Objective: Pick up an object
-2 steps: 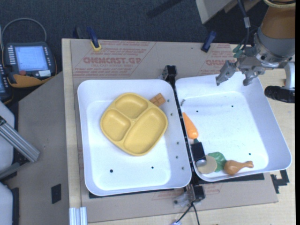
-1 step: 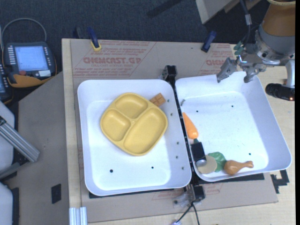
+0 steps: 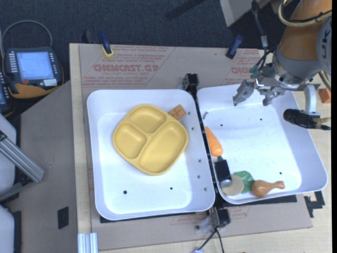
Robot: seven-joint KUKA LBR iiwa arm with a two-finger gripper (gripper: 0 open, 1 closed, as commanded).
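A cardboard-topped bench [image 3: 79, 141] carries two white bins; a pendant [image 3: 32, 70] rests at the far left. The left bin [image 3: 105, 194] holds one yellow divided plate [image 3: 150, 138] and one brown block [image 3: 177, 112], partly hidden. The right bin [image 3: 274, 141] holds one carrot [image 3: 213, 141], one drumstick [image 3: 266, 186] and a green item [image 3: 245, 177], hard to identify. The gripper [image 3: 254, 95] hovers above the right bin's far rim, fingers spread, nothing between them.

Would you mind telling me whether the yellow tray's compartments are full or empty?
Empty: all three compartments of the tray show bare yellow plastic.

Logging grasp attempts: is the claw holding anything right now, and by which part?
Nothing. The claw hangs open over the right bin, nothing between its fingers.
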